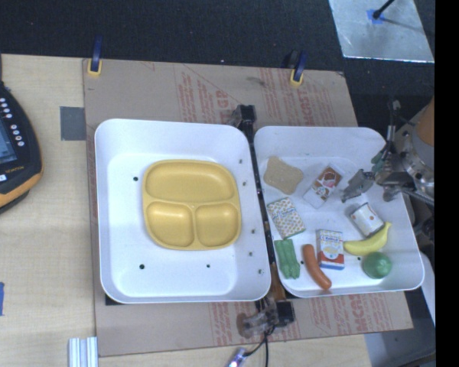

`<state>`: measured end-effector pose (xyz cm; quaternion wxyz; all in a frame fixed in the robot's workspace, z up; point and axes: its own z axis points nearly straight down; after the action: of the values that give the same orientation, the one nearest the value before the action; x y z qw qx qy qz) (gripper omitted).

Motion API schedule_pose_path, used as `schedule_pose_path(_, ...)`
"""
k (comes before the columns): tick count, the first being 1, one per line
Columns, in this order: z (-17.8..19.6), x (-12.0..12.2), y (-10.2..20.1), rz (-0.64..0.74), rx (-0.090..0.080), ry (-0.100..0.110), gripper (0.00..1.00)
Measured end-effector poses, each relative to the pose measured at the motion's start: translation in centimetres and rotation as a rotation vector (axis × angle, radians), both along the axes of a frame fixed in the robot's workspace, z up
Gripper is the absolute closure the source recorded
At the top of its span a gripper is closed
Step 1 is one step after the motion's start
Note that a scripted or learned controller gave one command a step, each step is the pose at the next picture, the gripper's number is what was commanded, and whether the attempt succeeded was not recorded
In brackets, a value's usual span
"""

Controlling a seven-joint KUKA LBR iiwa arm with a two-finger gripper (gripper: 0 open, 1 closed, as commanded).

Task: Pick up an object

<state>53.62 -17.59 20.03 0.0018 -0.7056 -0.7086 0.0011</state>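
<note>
My gripper point(371, 190) reaches in over the right part of the right bin point(314, 138), its fingers spread open with nothing between them. Just below it lies a small silver can point(365, 219). A white and red carton point(323, 186) sits to its left. Nearer the front are a yellow banana point(369, 241), a green round fruit point(376, 265), a small juice box point(330, 248), a red sausage point(317, 267) and a green oblong piece point(288, 258). A tan slice point(283, 175) and a checkered packet point(285, 217) lie by the bin's left wall.
The left bin point(115, 205) holds a yellow divided plate point(191, 204). A teach pendant point(4, 155) rests on the bench at the far left. Two clamps point(96, 58) point(297, 66) pin the cardboard at the back.
</note>
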Motion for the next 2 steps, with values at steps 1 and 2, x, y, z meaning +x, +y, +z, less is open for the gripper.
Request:
schedule_pose_path(1,-5.5,-6.1,3.9,0.001,0.000,0.001,0.00)
schedule_pose_path(2,-8.8,-6.0,6.9,0.002,0.000,0.001,0.00)
